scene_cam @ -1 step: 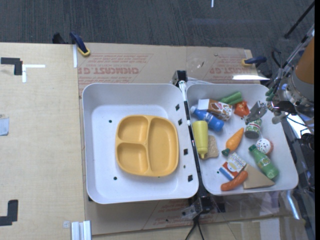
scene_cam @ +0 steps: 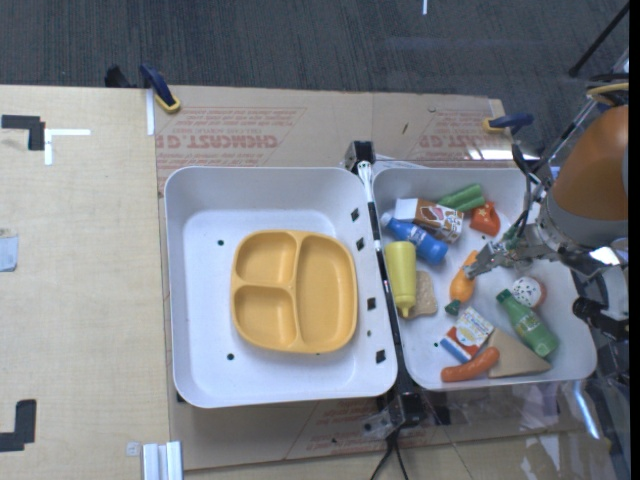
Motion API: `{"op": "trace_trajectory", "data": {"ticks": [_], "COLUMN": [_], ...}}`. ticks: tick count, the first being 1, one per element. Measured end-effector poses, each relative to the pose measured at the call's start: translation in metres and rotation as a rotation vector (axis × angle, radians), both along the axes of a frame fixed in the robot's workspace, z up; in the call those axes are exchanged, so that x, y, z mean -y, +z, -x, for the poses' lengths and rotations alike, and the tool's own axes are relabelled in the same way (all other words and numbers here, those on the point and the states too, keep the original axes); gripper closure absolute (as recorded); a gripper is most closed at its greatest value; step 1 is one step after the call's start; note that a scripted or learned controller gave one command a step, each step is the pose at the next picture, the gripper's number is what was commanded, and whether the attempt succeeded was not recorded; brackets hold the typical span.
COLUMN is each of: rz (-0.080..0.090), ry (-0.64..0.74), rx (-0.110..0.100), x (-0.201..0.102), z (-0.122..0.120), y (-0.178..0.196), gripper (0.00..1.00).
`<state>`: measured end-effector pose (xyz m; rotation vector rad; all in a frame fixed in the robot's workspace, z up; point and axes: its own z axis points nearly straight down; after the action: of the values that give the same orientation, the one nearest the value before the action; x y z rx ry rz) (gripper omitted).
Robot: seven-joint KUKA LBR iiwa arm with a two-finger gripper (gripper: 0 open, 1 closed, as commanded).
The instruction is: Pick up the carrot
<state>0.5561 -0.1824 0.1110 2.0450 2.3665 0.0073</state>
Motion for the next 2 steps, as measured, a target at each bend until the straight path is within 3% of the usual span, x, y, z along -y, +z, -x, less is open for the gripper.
{"op": "trace_trajectory", "data": {"ticks": [1,2], "rz": [-0.004,-0.005], "ry": [0.115,0.108], "rx": [-0.011,-0.013], "x": [-0.0716,-0.0710], "z": [-0.0169,-0.0173], "y": [-0.0181,-0.0089], "gripper": [0.00,1.00]}}
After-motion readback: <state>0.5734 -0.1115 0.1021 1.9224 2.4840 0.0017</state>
